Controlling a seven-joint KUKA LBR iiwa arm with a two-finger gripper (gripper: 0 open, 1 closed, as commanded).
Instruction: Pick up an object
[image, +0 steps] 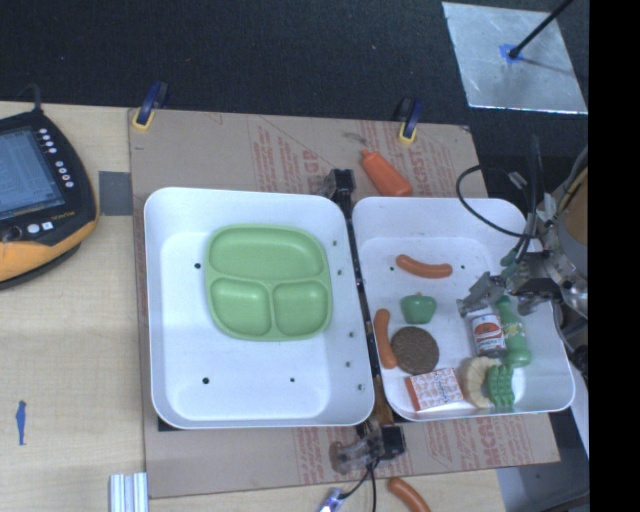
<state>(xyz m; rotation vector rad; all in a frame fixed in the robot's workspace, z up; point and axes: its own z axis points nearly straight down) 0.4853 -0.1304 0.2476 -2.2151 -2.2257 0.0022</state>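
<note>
Nothing is lifted yet: the pincer (487, 293) hangs low in the right bin (385, 225), just above the small can (487, 333), and I cannot tell its state. The grasp and lift remain. The wooden desk (70, 360) carries 2 bins on cardboard, beside dark floor (250, 50).

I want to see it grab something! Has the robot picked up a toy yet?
Not yet. Done so far: the gripper has reached into the right bin, just above the small can. In hand: nothing is visibly held. Left: grabbing and lifting a toy. The sausage, green pepper and brown patty all lie in that bin, and the green tray sits in the left bin.
</note>
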